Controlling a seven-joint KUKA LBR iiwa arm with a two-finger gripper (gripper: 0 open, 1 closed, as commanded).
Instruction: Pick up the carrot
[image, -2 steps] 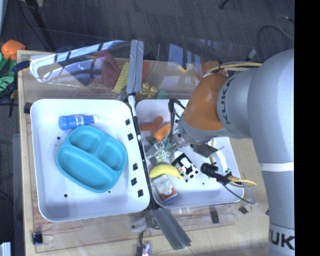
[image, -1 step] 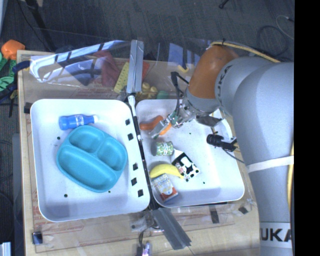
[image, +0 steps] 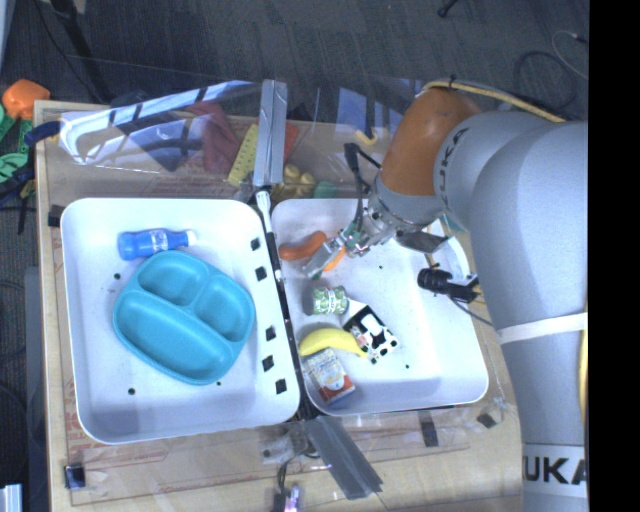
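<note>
The two-finger gripper (image: 345, 245) sits low in the upper left of the right white bin (image: 440, 375); whether it is apart or together I cannot tell. The tapered orange carrot (image: 302, 246) lies just to its left, long axis running left-right, slightly tilted

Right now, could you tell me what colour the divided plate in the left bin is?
The plate is light blue, clear in the camera view.
</note>
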